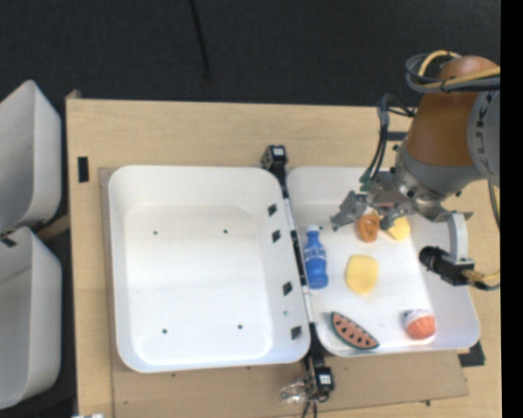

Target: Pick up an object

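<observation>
My arm (471,138) is grey, with a broad, rounded orange band (440,129) above the wrist. Black cables (385,138) run down its left side, and a yellowish cable (436,59) loops over the top. My gripper (375,209) is dark grey metal, angular and compact.

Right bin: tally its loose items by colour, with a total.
Blue plastic bottle: 1
Yellow pieces, a large rounded block and a small chunk: 2
Orange pieces, a small ball and a red-orange toy: 2
Red-and-green watermelon slice: 1
Total: 6
</observation>
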`<control>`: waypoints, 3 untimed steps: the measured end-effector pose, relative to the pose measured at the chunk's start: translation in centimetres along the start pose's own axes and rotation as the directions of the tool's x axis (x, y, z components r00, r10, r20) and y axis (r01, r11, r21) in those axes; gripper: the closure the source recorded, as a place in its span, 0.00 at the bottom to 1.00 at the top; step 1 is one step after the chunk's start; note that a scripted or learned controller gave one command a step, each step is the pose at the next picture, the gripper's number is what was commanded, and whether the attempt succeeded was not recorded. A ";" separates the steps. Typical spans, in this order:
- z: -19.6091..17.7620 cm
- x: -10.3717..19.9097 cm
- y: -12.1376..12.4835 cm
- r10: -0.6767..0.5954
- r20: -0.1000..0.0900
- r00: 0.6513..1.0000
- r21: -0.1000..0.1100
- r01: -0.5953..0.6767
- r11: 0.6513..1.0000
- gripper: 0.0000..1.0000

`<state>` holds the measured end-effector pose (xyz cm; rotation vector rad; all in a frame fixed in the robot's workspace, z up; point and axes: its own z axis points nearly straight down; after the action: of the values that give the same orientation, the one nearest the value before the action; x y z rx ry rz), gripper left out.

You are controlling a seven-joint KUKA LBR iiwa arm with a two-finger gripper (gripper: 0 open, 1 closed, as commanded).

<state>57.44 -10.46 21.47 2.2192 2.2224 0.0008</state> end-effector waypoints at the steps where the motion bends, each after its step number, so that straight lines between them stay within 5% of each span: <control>1: 10.3 0.5 -0.4 0.000 -0.002 1.000 0.003 0.000 1.000 0.00; 2: 11.5 -1.4 -7.8 0.006 0.000 1.000 0.008 -0.006 1.000 0.00; 3: 11.4 0.8 -4.1 -0.002 0.000 1.000 -0.001 0.002 1.000 0.00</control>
<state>53.38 -9.71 10.08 2.2158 2.2242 0.0024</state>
